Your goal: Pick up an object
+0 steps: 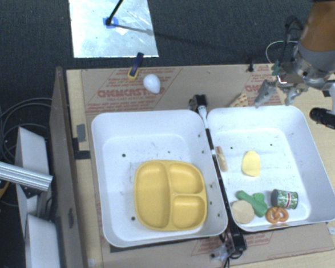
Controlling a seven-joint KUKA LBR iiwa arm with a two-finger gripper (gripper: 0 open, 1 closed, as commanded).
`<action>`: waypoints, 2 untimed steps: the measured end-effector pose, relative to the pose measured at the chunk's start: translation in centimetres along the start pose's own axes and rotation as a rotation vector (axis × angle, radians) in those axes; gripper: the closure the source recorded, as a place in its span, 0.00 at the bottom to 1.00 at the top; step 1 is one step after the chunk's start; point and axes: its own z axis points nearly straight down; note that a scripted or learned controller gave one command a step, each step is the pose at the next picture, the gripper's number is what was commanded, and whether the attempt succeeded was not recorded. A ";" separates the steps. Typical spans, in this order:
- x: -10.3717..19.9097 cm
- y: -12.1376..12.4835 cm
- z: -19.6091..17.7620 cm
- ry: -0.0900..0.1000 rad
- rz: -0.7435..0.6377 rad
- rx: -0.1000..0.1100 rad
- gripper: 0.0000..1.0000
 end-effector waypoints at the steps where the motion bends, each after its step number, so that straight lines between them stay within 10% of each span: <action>1: 0.7 -10.2 6.9 0.003 0.005 0.013 0.00; 2: 2.9 -8.8 17.0 0.001 -0.001 0.001 0.00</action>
